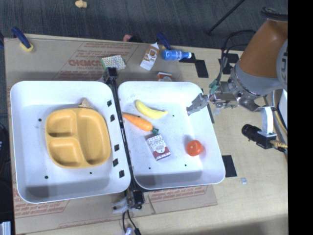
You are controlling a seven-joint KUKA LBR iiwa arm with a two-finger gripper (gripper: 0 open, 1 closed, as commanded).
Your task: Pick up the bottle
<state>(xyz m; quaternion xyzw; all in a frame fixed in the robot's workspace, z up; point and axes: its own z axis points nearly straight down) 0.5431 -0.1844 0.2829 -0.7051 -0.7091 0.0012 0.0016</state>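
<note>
hovering over the right edge of the right bin (210, 170), the gripper (197, 104) shows grey jaws but i can't tell whether they're apart or together, while the blue bottle (175, 55) lies on its side on the table (244, 199) beyond the bins, well apart from the jaws. risk here, as i judge it: the round bottle could roll off a pinch, or the arm could drop onto the banana (149, 110), carrot (138, 122) or tomato (194, 148) instead. the brown cardboard (73, 62) under the bins carries red printing too blurred to read.
</note>
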